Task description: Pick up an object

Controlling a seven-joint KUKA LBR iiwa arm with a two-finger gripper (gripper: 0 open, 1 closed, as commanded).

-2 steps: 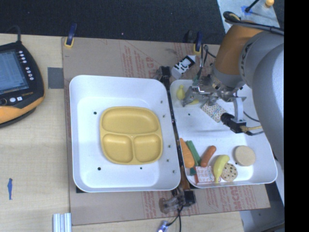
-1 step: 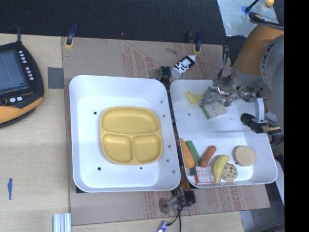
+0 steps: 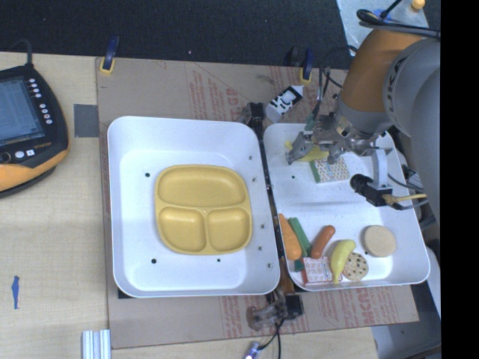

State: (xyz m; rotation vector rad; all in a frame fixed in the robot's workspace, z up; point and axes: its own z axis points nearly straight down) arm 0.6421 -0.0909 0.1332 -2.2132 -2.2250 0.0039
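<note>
Grey two-finger gripper low over far end of right white bin, can't tell its finger state. Just beside it, a small green-patterned flat square piece and something yellow, unclear. Near end of that bin: orange carrot, green stick, red sausage, yellow banana, round tan biscuit. Left white bin holds yellow three-compartment plastic tray.

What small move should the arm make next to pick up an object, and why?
Probably a short straight descent. The gripper hangs at the far end of the right bin, beside a pale checkered piece. The other toys, such as the banana and sausage, lie along the near edge.
</note>
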